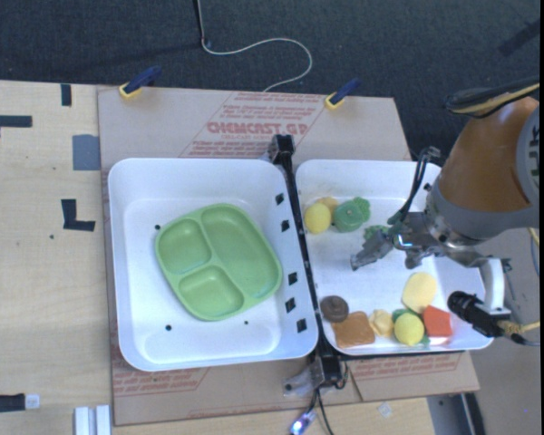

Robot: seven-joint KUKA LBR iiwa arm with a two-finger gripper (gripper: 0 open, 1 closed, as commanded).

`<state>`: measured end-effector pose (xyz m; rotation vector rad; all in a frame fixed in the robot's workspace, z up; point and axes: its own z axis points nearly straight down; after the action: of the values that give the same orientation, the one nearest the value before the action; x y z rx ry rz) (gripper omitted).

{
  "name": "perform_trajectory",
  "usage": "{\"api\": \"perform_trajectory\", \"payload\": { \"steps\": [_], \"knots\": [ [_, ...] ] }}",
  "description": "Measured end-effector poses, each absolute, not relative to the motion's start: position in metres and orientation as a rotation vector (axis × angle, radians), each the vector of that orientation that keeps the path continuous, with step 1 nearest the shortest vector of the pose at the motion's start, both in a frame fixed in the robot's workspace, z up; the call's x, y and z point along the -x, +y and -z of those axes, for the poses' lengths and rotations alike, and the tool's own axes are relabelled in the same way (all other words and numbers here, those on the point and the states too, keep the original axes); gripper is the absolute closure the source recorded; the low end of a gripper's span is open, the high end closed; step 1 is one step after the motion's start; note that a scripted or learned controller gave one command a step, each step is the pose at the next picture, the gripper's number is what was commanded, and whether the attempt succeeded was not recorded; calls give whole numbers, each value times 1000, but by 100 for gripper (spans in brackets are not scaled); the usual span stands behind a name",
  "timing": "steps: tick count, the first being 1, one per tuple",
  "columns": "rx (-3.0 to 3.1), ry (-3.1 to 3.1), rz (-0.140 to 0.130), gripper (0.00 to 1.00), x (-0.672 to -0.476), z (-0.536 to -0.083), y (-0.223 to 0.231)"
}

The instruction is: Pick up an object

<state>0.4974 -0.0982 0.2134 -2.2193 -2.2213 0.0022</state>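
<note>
My gripper [364,249] hangs over the middle of the right bin [381,175], pointing left, its fingers spread apart with nothing between them. Just beyond it, toward the bin's far left, lie a yellow lemon-like piece [317,217] and a green lumpy piece [351,213]. To its right sits a pale yellow piece [420,290]. Along the near wall lie a brown disc [334,308], a toast-coloured slab [354,331], a small yellow bit [382,321], a yellow-green ball [409,328] and a red block [437,323].
The left bin [127,243] holds a green compartment plate [219,261]. A black divider [293,234] separates the two bins. The arm's grey and orange body [490,179] covers the right bin's far right side. Both bins rest on cardboard [254,120].
</note>
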Motion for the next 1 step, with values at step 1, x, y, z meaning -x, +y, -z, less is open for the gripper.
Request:
{"api": "perform_trajectory", "payload": {
  "steps": [1],
  "knots": [
    [2224,-2216,-3,0,-486,-88,-94]
  ]
}}
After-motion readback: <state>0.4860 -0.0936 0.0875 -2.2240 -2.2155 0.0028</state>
